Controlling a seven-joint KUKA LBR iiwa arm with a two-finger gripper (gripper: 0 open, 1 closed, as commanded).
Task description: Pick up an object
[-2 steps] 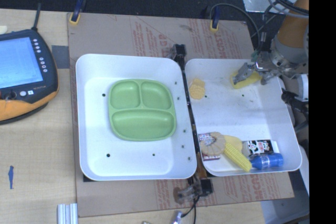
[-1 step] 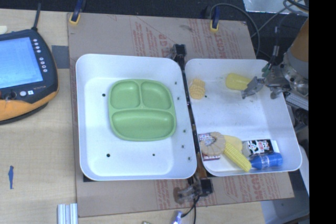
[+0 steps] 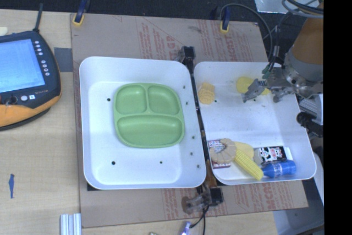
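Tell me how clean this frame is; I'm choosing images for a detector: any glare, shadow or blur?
Camera view: lighting is even, the white bins look bright but keep their edges; soft shadows sit beneath the green plate; the pincer and yellow piece beside it look slightly soft; the tablet screen is washed out.

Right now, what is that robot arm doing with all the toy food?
The robot arm's gripper is reaching in from the right over the right bin, its fingers spread open beside a yellow toy near the far edge. It is not holding anything yet. A small round yellow piece sits by the bin's left wall, and a toy corn cob, a blue bottle and some other pieces are piled at the near edge. The left bin holds a green divided plate.
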